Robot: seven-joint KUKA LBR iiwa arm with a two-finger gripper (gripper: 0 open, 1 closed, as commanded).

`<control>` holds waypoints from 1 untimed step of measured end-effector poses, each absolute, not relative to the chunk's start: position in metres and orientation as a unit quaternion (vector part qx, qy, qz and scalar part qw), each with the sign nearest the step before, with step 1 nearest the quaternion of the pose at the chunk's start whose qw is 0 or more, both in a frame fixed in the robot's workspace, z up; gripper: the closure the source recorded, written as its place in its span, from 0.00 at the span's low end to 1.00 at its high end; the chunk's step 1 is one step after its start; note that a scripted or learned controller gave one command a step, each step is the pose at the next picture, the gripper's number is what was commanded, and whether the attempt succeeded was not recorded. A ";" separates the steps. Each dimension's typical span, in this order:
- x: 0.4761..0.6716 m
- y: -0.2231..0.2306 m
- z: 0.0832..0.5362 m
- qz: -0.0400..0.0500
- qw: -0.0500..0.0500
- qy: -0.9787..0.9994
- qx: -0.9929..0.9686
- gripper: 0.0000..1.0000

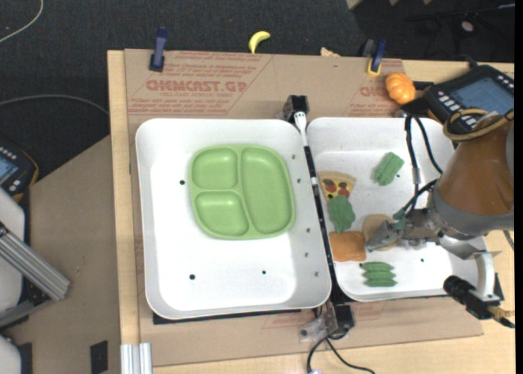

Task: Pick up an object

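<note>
The right bin (425, 148) holds several toy foods. A pizza slice (336, 185) lies by its left wall, with a dark green leafy piece (341, 213) just below it. An orange-brown toast piece (347, 246) sits lower left, a green pea pod (378, 273) is near the front wall, and a green pickle (388, 168) lies farther back. My gripper (382, 236) reaches in from the right and is low over a small tan piece (374, 223), right of the toast. The gripper partly hides the tan piece, and nothing is visibly lifted.
The left bin (163, 201) holds a green divided plate (242, 191). An orange toy fruit (400, 86) and a handheld control unit (474, 95) lie behind the right bin. A yellow banana (259, 39) and blue clamps (158, 50) are at the board's back edge.
</note>
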State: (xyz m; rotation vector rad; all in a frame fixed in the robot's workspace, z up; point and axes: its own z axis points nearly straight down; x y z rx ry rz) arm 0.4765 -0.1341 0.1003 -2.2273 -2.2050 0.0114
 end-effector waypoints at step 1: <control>0.506 -0.093 0.085 -0.001 -0.002 -0.708 -0.706 0.00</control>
